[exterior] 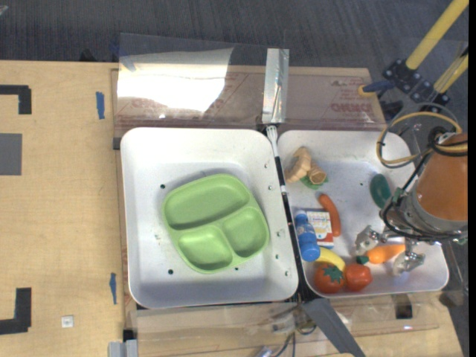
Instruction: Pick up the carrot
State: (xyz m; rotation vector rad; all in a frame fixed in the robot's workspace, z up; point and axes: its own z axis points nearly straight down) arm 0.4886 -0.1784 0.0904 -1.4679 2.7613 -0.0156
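The carrot (385, 254) is orange with a green tip and lies near the front of the right bin (349, 151). My gripper (387, 248) hangs right over it, under the arm's orange band at the right edge. Its fingers (367, 238) stand apart, one at each end of the carrot, so the gripper is open around it. I cannot tell whether the fingers touch the carrot. It looks to be resting on the bin floor.
Left of the carrot are two tomatoes (328, 277), a banana (332, 259), a blue bottle (304, 241), a red sausage (329, 212) and a small white packet (320, 225). A beige toy (301, 165) and a green item (381, 190) lie farther back. The left bin (141, 155) holds a green divided plate (216, 222).
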